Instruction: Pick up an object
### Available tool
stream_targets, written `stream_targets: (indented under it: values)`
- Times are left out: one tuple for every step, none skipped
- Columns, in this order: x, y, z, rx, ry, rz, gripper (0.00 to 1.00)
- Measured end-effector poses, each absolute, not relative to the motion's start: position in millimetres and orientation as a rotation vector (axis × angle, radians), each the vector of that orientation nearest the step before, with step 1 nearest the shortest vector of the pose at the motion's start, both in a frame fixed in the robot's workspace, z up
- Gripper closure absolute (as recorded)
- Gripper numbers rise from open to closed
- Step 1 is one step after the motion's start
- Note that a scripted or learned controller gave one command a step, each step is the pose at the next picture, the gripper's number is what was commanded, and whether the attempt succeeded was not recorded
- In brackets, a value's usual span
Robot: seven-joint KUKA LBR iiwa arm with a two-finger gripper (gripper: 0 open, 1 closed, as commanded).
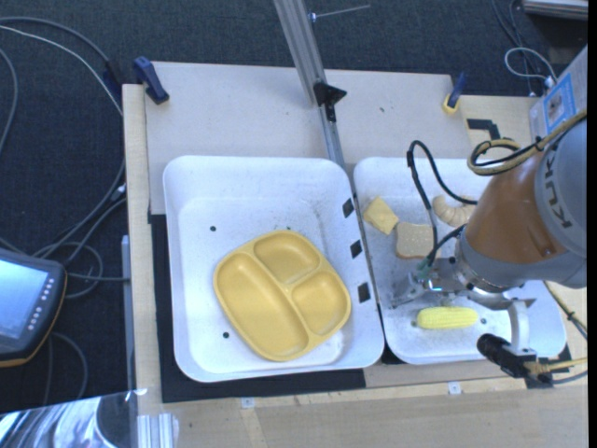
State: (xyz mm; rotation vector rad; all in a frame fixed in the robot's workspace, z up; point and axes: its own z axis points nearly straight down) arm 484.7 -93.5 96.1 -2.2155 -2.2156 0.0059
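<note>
Yellow divided plate [283, 293] in left bin [187, 194]. Right bin [396, 343]: corn cob [446, 319], long axis left-right, just below-right of gripper [422, 286]. Two pale pieces [381, 216] above gripper. Finger state: cannot tell.

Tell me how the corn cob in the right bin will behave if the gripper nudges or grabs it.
The corn cob looks rounded and elongated, lying on its side, so a nudge would probably roll it across the right bin. It appears small and toy-like, likely light. Its bumpy surface may help grip, though fingers closing off-centre could squirt it sideways.
</note>
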Motion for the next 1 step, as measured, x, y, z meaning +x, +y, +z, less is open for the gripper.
stream_targets:
  values:
    - [486.6,-93.2,109.7,-2.219,-2.221,-0.002,1.0]
